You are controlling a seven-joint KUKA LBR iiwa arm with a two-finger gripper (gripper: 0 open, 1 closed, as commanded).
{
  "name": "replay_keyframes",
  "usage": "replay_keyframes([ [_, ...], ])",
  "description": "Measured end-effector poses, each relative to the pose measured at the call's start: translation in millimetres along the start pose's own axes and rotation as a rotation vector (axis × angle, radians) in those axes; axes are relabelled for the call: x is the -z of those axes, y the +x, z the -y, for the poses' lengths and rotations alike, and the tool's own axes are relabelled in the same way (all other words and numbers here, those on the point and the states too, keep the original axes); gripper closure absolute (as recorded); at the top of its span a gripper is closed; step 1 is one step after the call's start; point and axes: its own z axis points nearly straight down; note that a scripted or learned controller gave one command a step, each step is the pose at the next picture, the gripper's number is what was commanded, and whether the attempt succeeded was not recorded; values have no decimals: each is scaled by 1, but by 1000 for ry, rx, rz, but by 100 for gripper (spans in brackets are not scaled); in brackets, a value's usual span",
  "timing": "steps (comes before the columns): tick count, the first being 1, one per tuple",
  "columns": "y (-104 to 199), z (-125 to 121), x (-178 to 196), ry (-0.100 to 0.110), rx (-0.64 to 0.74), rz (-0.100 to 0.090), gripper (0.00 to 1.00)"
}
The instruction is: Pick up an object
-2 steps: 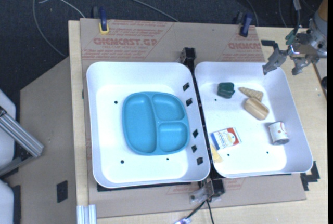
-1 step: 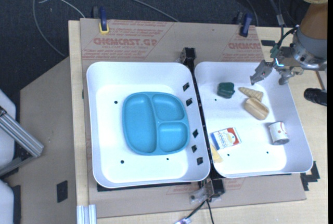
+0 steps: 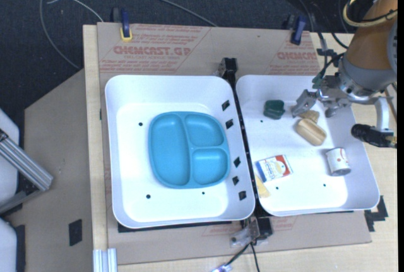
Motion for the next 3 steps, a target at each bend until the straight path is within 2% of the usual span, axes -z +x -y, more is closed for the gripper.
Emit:
replay_keyframes([
  [1,-1,-2,-43,-1,0,1,0],
  [2,-1,-4,-28,-7,0,1,100],
  [3,-1,-6,15,-11,0,3,100],
])
